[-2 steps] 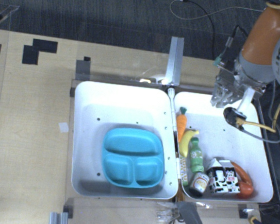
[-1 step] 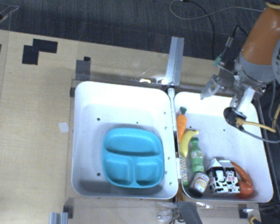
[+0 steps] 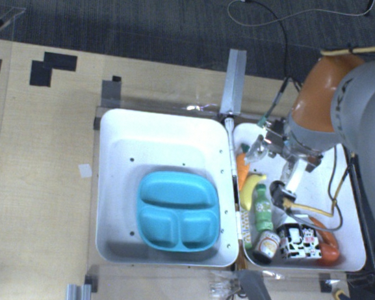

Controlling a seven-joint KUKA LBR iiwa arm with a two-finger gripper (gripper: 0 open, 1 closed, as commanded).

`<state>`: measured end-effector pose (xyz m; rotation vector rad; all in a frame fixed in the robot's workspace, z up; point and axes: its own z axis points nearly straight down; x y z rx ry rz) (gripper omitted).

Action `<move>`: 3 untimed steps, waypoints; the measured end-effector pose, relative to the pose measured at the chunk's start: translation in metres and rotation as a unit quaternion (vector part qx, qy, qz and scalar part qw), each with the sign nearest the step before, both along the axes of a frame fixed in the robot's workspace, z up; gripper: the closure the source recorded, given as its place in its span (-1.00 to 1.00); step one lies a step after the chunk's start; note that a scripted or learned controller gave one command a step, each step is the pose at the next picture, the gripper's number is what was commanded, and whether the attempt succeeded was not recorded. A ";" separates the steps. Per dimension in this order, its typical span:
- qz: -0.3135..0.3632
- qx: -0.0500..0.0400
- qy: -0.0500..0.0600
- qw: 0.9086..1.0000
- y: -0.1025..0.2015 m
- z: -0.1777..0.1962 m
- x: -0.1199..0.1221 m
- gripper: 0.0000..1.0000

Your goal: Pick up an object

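Grey arm link with orange band [image 3: 364, 109] is highest up and closest to the lens, reaching over the right shallow white bin [image 3: 353, 219]. Claw [image 3: 261, 146] hangs over that bin's far end. Open or closed: cannot tell from this angle. Nothing visibly gripped.

Likely pick is the yellow plastic banana [image 3: 252, 186], near the claw on its frame-down side and slightly toward the divider, not touching it. Its long axis runs away from the claw toward the bin's near end, so the move looks like a short shift that way, then a drop, closing across the banana's width.

- Orange carrot-shaped toy [image 3: 240, 169]: closer to the divider than the claw, right beside the banana.
- Green plastic bottle [image 3: 263, 213]: beyond the banana from the claw, same axis, seems to touch the banana.
- Small round can [image 3: 267, 244], black-and-white patterned box [image 3: 300, 243], red-orange rounded toy [image 3: 329, 248]: farthest from the claw, at the near wall.
- Blue divided plastic plate [image 3: 177, 210]: in the left white bin [image 3: 130, 134], well apart from the claw.

Risk: the tight cluster could snag neighbours.
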<state>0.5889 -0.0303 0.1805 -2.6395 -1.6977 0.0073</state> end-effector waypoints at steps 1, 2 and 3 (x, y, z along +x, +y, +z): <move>0.052 0.001 0.000 0.999 -0.062 -0.022 -0.079 -1.00; -0.003 0.000 -0.001 1.000 -0.031 0.001 -0.073 -1.00; 0.179 0.001 -0.002 0.984 0.000 0.001 -0.040 -1.00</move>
